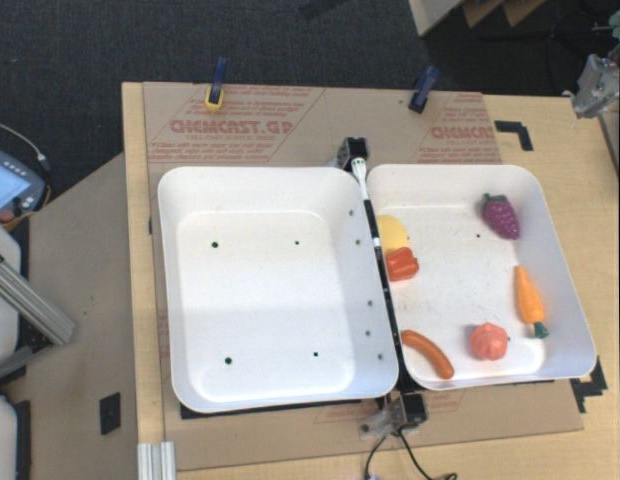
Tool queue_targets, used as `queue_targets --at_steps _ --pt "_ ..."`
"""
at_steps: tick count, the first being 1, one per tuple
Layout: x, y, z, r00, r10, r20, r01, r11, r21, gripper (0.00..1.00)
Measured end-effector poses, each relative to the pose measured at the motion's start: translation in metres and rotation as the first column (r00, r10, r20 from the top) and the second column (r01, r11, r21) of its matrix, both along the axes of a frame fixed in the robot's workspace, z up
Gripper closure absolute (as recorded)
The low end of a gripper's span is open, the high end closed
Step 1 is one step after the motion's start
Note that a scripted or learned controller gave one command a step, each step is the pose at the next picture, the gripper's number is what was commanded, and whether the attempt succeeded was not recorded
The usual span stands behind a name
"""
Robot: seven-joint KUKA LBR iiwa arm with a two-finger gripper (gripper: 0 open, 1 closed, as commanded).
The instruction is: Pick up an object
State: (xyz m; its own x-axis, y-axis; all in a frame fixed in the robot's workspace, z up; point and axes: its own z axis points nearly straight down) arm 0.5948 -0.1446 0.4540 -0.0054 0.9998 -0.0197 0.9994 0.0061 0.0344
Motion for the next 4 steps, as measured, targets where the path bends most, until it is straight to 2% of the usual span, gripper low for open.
queue_targets --at_steps 4 --pt "0.003 0.000 0.044 1.000 0.003 0.021 -0.003 1.000 -0.012 1.00"
